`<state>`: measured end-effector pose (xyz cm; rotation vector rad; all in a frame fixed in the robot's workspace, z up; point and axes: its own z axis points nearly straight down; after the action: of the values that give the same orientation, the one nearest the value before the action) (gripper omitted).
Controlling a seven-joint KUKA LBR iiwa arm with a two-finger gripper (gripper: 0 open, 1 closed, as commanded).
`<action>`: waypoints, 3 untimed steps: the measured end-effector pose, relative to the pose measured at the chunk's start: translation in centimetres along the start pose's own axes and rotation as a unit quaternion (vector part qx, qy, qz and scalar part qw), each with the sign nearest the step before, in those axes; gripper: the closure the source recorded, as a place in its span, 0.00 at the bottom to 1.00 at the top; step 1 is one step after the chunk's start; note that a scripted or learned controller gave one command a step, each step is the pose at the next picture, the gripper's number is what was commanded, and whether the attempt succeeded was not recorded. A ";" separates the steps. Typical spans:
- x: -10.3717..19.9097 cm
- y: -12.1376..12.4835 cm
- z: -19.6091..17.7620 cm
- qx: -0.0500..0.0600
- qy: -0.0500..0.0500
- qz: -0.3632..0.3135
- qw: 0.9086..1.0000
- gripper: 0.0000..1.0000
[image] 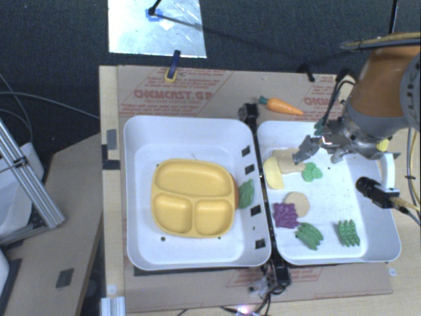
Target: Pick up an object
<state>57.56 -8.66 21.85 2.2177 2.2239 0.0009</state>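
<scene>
Broccoli (311, 172) beside gripper (308, 151), yellow piece (272, 174) near

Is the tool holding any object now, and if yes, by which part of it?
It cannot be told. The tool hangs over the right bin, just above the small green piece; no object shows in its grip.

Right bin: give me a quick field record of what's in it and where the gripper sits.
gripper: over right bin, upper part
under gripper: beige piece, small green piece
near divider: yellow piece
middle: purple grapes, tan round piece
front: two green toys
outside bins: carrot
left bin: yellow tray
</scene>
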 end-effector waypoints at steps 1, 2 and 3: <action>-5.1 -3.4 9.8 0.005 0.000 0.004 1.000 0.00; 0.0 -2.9 13.6 0.002 0.002 -0.002 1.000 0.00; -0.4 -2.8 12.3 -0.001 0.000 0.000 1.000 1.00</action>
<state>54.76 -9.06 9.49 2.2167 2.2241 0.0032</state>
